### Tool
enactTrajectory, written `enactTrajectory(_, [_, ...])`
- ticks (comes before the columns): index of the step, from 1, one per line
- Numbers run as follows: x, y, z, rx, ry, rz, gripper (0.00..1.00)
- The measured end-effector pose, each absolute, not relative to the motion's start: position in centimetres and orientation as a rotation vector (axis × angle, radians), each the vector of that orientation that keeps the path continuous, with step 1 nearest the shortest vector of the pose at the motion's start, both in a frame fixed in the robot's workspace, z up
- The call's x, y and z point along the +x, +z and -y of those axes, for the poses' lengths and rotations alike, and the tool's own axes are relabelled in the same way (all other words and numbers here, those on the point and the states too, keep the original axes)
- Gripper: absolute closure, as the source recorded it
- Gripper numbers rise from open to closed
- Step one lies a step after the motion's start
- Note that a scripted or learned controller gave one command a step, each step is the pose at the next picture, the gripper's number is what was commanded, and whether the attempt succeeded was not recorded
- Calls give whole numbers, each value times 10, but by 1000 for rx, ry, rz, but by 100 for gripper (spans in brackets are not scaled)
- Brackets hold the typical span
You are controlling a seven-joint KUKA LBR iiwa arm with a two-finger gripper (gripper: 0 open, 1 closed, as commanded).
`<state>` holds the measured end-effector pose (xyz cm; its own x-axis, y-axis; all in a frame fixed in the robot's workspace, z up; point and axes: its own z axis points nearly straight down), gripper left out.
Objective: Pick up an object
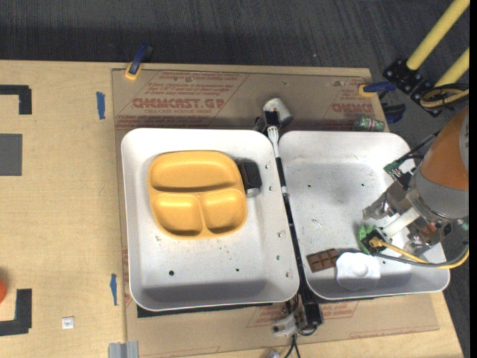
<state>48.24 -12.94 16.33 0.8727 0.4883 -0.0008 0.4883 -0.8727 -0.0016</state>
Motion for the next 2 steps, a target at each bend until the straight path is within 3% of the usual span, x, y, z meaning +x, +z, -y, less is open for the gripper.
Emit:
enactTrajectory(1, [479, 85, 147, -2924, 2, 1139, 0])
enactTrajectory(2, [479, 85, 147, -2924, 2, 1139, 0])
